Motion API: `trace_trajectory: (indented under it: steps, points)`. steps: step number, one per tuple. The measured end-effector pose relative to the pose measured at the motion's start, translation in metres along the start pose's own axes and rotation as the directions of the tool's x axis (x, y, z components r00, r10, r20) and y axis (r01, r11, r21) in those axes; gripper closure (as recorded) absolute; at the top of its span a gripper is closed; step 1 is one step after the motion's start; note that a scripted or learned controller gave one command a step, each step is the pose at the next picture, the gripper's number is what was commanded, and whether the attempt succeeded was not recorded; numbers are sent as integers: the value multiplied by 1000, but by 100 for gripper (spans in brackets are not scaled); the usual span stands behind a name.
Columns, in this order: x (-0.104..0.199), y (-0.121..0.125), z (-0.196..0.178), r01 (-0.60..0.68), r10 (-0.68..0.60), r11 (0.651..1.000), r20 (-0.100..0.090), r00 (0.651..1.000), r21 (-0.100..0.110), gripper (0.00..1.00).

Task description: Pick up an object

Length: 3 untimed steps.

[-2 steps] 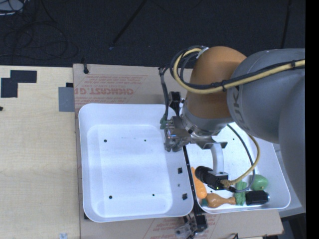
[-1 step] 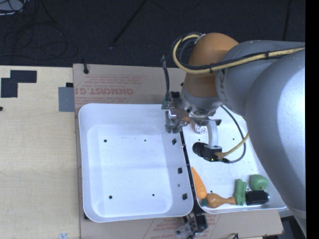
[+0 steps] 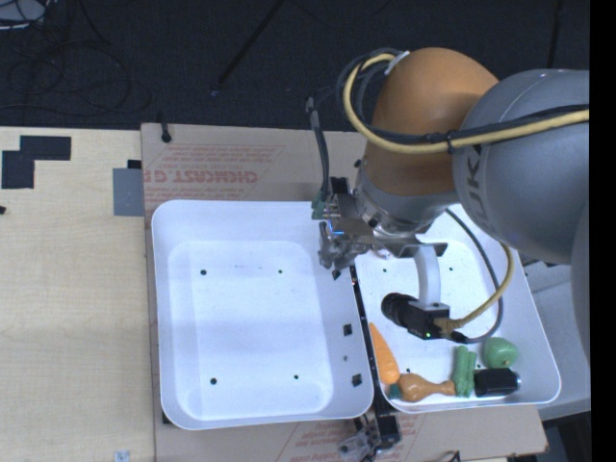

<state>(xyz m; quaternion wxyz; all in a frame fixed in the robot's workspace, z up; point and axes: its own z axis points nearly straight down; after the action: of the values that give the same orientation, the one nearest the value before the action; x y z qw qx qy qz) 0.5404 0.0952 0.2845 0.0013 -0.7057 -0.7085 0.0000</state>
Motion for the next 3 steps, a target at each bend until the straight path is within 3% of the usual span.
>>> trace_trajectory:
  steps: [1, 2, 3]
  points:
    - [70, 33, -3, 0, 0, 1000, 2, 1000, -2, 100]
    - [112, -52, -15, 1, -1, 1000, 3, 1000, 6, 100]
    - [41, -4, 64, -8, 8, 1000, 5, 1000, 5, 100]
